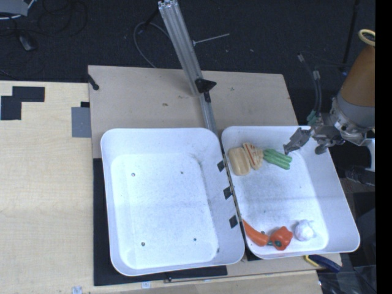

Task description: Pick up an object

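From above, we are seeing the gripper (pixel 293 144) hanging over the right bin (pixel 331 188), fingers spread and grasping nothing. The green object (pixel 277 158) is lying just below its fingertips, beside the tan ridged object (pixel 244 158); orange pieces (pixel 269 236) and a white lump (pixel 304 230) are sitting along the near wall.

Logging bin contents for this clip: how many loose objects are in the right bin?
4. A tan ridged piece and a green piece lie at the far end near the tool; an orange-red piece and a white lump lie along the near edge.
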`<state>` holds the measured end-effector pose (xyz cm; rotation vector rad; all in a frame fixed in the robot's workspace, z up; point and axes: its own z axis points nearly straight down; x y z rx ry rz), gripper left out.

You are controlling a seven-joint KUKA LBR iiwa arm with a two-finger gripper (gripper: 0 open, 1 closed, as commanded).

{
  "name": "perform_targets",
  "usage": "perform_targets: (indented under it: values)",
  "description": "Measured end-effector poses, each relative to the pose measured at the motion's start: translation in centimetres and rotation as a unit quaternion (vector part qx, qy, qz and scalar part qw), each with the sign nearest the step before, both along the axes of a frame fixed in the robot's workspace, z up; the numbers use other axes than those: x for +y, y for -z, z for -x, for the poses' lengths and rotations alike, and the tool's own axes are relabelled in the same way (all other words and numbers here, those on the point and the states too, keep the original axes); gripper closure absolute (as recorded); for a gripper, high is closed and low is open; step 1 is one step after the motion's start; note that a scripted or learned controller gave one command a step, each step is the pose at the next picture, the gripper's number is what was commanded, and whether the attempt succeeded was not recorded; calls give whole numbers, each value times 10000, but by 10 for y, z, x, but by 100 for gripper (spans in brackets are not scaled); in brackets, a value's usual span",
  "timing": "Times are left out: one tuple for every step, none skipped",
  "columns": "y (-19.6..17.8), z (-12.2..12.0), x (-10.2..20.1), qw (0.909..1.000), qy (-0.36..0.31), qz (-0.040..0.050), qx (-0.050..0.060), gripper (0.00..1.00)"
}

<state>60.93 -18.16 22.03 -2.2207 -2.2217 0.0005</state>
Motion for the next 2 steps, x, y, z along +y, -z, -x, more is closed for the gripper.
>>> perform_targets:
  values:
    - [90,70,14,10000,3,-10,36,0]
    - [77,68,12,10000,15,0,3,100]
